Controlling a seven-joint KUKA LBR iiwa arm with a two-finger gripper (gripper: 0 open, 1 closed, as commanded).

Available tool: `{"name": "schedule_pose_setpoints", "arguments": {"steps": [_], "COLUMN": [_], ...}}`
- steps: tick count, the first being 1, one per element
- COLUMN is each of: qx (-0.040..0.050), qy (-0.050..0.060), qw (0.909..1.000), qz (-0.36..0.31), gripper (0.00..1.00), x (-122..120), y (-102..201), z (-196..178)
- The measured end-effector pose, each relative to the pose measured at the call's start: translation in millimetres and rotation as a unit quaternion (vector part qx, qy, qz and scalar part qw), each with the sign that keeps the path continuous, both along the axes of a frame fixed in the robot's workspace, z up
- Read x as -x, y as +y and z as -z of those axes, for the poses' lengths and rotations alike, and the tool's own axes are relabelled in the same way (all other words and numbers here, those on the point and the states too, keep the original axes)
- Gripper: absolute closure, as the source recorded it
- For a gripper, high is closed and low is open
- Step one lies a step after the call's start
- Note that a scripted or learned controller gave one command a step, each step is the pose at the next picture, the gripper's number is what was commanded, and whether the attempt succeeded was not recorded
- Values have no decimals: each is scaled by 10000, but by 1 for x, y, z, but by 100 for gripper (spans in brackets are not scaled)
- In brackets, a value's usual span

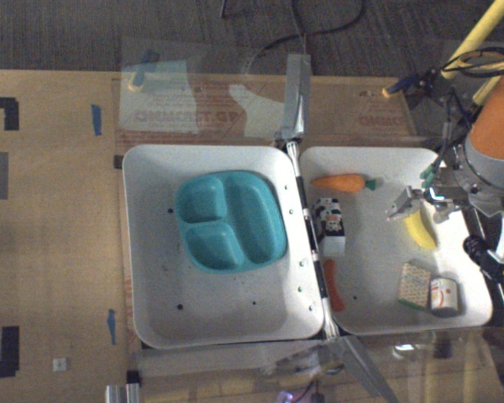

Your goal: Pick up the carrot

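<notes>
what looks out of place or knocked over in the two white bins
Nothing is clearly spilled or damaged. The black-and-white cow-patterned carton lies on its side against the right bin's left wall. The orange carrot lies flat near it.

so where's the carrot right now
The carrot lies in the right bin, near its top-left corner, just above the small cow-patterned carton and left of the gripper.

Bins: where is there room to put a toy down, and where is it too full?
Left bin: bare floor rings the teal tray, widest below it. Right bin: one open patch in the middle, between the carrot, cow carton, banana and box. Its right side is crowded, with the gripper above the banana and a can by the box.
</notes>
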State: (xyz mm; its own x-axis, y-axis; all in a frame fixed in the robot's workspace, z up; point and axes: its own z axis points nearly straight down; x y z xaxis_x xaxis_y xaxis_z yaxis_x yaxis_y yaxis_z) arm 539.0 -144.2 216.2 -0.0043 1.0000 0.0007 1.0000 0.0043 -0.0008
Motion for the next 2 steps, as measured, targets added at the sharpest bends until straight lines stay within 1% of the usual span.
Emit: {"name": "schedule_pose_setpoints", "arguments": {"steps": [1,2], "qx": [4,4], "qy": [-14,-13], "qw": [9954,9958], "qz": [-960,-918], "gripper": [0,0], "x": [-60,-7], "y": [25,36], "z": [102,19]}}
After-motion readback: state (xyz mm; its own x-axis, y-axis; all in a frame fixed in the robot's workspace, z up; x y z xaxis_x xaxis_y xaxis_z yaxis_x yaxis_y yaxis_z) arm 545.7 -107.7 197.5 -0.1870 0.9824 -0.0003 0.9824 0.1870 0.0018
